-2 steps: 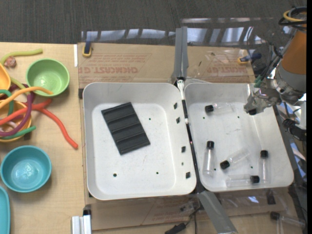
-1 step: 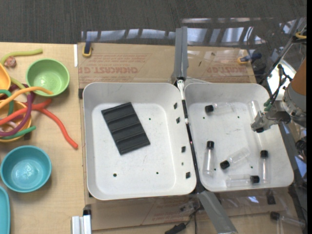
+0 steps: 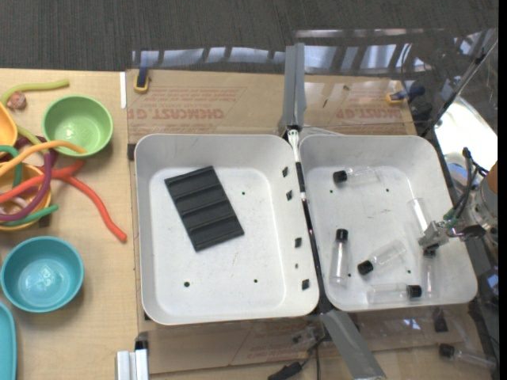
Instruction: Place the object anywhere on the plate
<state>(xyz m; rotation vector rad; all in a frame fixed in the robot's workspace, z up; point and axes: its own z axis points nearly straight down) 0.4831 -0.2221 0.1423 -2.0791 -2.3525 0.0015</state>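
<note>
Hovering at the right edge of the right bin [image 3: 444,165], the tool [image 3: 434,240] is sitting low over the bin's right wall, with wiring trailing off to the right. Whether it is open or closed cannot be told from this view, and nothing is visibly caught in it.

The likely objects are clear plastic vials with black caps, all lying in the right bin: one at the far side [image 3: 356,176], one standing out near the middle [image 3: 341,253], one tilted just right of that [image 3: 379,260], one along the near wall [image 3: 394,293], and a long clear one [image 3: 417,212] lying just beside the tool. The dark ribbed plate [image 3: 203,207] is lying at a slant in the far left part of the left bin [image 3: 150,236], well apart from every vial.

Judging from this, the picking step is not yet done. To do it well, the tool should be coming down squarely across a vial's body, not its end, since the round, slick tubes are likely to roll or squirt out. The vial nearest the wall is the awkward choice; the ones near the middle are giving more room. The carry then needs to clear the divider between the bins before lowering onto the plate.
</note>
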